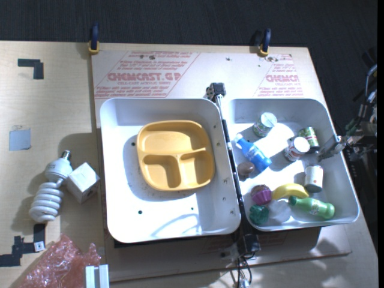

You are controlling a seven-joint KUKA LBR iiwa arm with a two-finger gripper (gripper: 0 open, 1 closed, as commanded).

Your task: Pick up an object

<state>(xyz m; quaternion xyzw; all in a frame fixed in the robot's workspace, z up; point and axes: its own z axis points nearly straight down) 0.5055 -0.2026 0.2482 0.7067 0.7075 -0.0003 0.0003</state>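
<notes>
A: Where do we see things to pick?

B: In the right white bin [339, 155]: a blue plastic bottle [254, 153], a yellow banana [290, 191] and a green bottle [312, 206]. The left white bin [114, 161] holds a yellow divided plastic tray [174, 155].

A: And the pincer?

B: Somewhere at the frame's right edge; we cannot tell whether it is open.

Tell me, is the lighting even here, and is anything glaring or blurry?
In the camera view, light falls brightly on the white bins, with glare on the right bin's floor; the yellow tray casts a soft shadow; the surrounding dark floor stays dim; small items like the banana look slightly soft.
</notes>
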